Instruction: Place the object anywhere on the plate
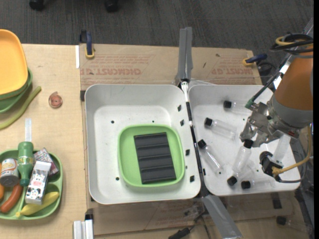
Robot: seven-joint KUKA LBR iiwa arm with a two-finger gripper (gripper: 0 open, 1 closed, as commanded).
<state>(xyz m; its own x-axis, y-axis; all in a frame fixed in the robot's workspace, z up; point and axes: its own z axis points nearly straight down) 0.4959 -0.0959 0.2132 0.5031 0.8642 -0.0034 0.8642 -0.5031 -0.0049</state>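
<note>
Vials: we see several clear vials with black caps in the right bin (pixel 219 96); one vial (pixel 242 157) stands right under the pincer, its cap end near the tip, and we cannot tell whether it is gripped.
Other vials: one (pixel 219 127) lies left of the pincer, another (pixel 209 156) lower left.
Pincer: the pincer (pixel 247 142) hangs over the right bin; we cannot tell its state.
Plate: the green plate (pixel 127 143) sits in the left bin (pixel 99 108), well left of the pincer, bearing a black ribbed block (pixel 154 157).
</note>
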